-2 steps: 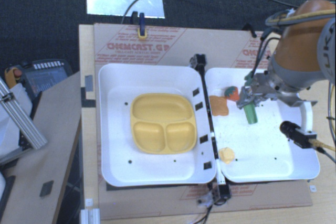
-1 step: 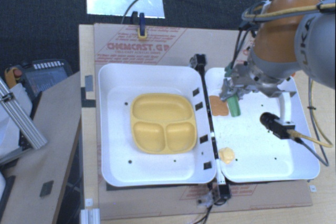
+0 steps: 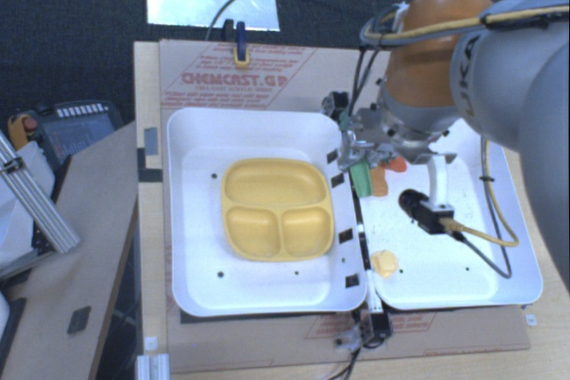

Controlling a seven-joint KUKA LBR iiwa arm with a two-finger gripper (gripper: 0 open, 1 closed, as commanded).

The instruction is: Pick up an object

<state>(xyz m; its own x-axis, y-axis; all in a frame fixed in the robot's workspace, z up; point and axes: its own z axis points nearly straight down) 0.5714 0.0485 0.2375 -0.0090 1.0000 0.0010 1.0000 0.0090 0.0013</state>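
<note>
The camera view shows the gripper point(image 3: 361, 157) low over the right bin point(image 3: 499, 280), near the wall it shares with the left bin point(image 3: 191, 280). A green object point(image 3: 361, 180) and an orange object point(image 3: 381, 182) lie just under it; whether the tool is closed I cannot tell. A yellow divided tray point(image 3: 276, 207) lies in the left bin, and a small yellow piece point(image 3: 385, 262) in the right.

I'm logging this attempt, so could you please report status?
Claw low over right bin, near divider. Green object and orange one just below it. Yellow piece apart, nearer front.
</note>
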